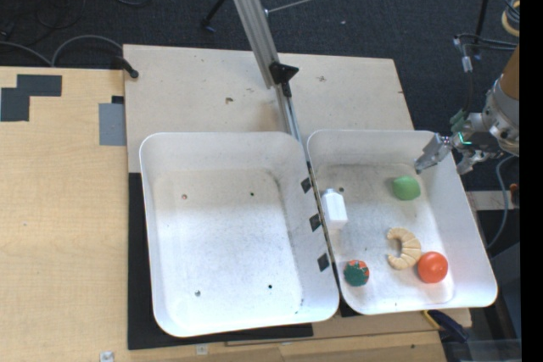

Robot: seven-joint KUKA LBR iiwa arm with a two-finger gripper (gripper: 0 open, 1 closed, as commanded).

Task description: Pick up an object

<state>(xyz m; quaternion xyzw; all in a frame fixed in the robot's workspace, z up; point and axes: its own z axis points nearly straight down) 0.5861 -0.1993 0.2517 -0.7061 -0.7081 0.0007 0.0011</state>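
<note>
Camera view, claw: the claw [447, 150] hangs at the upper right rim of the right bin [475, 242], reaching in from the right; whether it is released or clenched, I cannot tell, and nothing shows in its grip.
Camera view, candidates: a green lump [406, 187] lies nearest, just below and left of the claw; a tan curved piece [404, 247] sits lower, touching or nearly touching an orange-red ball [433, 267]; a small green-and-red ball [356, 272] and a white block [334, 207] lie by the divider.
Camera view, left bin: the left bin [170, 182] on the desk [59, 208] holds no pickable thing.
Risk, rim: a descent from here could strike the bin wall, since the claw sits over the edge.
Risk, slip: the round pieces may roll away.
Risk, pair: the curved piece and ball sit close, so a grasp could nudge both.
</note>
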